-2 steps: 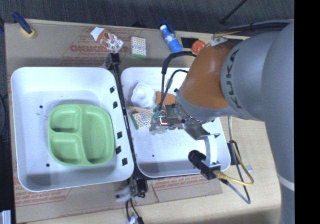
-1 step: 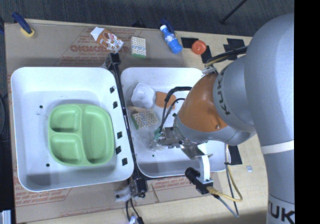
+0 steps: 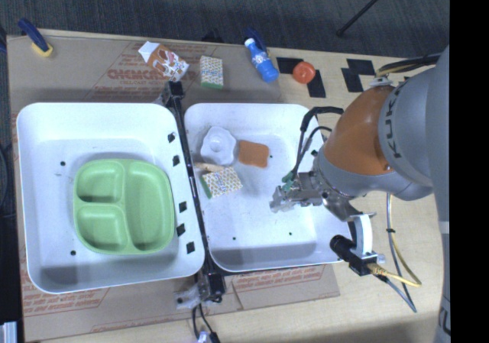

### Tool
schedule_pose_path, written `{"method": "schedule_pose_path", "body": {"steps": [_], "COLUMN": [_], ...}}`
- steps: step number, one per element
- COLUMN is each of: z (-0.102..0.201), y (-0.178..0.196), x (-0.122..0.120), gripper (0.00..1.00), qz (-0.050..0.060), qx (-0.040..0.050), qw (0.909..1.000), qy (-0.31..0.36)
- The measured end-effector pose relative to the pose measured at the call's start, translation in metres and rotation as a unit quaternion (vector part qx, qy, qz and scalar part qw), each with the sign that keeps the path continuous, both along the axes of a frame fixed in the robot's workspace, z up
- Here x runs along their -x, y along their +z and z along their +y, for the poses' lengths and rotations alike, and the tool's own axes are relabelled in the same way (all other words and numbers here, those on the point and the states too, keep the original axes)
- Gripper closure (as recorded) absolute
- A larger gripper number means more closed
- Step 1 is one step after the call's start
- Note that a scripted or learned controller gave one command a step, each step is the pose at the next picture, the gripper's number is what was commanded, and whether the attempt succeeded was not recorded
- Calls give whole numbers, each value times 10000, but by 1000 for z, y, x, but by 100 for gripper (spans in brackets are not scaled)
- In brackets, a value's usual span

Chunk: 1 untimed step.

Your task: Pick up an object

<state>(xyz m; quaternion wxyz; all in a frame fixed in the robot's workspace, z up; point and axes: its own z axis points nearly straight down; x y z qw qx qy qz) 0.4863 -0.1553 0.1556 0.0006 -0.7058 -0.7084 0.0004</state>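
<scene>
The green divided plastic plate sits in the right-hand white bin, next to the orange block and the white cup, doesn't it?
Not quite. The camera view shows the green divided plastic plate lying alone in the left-hand white bin. The orange block and the white cup are in the right-hand white bin, where the arm's claw is.

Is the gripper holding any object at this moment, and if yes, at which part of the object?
Nothing shows between its fingers. The gripper is over bare floor of the right bin, apart from the orange block.
</scene>
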Motion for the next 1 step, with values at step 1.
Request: {"method": "schedule_pose_path", "body": {"steps": [1], "z": [-28], "y": [53], "x": [9], "gripper": [100], "qz": [-7], "qx": [2], "qw": [10000], "qy": [5]}}
